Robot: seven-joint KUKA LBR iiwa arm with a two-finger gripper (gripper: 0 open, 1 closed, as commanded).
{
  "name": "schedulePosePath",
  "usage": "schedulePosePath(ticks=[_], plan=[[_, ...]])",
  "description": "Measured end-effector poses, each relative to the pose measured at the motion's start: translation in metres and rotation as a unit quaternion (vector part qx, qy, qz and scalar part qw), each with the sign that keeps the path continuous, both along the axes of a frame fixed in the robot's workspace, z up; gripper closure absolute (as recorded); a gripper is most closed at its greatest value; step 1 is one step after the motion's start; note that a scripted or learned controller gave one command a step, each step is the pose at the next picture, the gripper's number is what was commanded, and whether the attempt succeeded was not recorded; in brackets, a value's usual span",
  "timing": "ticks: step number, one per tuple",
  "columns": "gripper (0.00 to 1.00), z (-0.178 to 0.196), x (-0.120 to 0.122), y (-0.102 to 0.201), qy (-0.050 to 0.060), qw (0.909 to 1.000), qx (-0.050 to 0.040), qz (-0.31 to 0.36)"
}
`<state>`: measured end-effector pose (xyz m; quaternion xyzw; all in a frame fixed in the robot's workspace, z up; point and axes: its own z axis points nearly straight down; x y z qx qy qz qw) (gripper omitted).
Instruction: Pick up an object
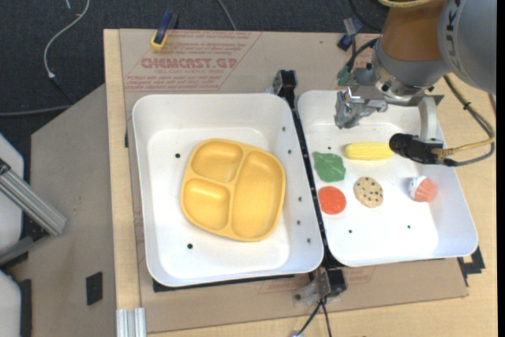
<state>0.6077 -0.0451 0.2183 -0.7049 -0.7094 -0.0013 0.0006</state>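
My gripper (348, 116) hangs over the back left part of the right bin (450, 229), with nothing seen between its fingers. In that bin lie a yellow corn cob (368, 151), a green leafy piece (329, 166), an orange-red disc (332, 200), a chocolate-chip cookie (368, 192) and a small orange-and-white piece (422, 189). The corn cob sits just in front of and slightly right of the gripper. The left bin (154, 162) holds a yellow divided plate (233, 189).
Both bins rest on a cardboard sheet (197, 59) on the bench. A black clamp (284, 81) stands at the back between the bins. A blue clip (165, 25) lies at the cardboard's far edge. Cables run across the dark floor behind.
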Motion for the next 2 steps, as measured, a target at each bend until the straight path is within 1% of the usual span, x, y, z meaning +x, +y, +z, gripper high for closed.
schedulePosePath(ticks=[1, 2], plan=[[1.00, 0.012, -0.013, 0.055, 0.001, 1.0000, 0.0006, 0.000], [1.00, 0.001, -0.017, 0.111, 0.003, 1.0000, -0.0001, 0.000]])
